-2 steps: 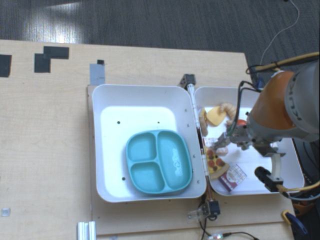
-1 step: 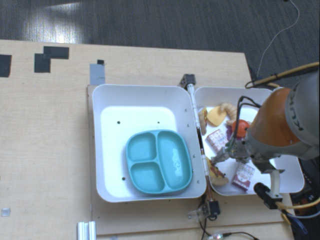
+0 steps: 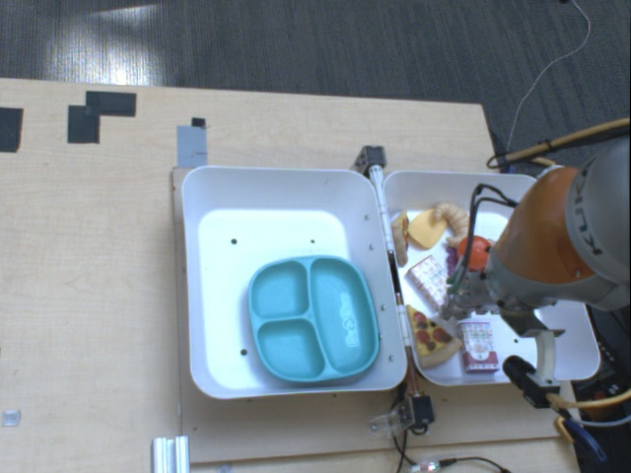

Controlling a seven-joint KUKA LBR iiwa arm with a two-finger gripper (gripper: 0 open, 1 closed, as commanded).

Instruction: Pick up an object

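Several small food toys, a pizza slice (image 3: 431,335) and a red-and-white packet (image 3: 478,345) among them, lie just below the hand (image 3: 461,299), whose grip I cannot tell, so it seems poised to descend and must next close on one.

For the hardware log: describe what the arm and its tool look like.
The arm is a thick, rounded grey body with a broad orange band above the wrist. A thin dark cable loops off the band. The tool is small, grey metal.
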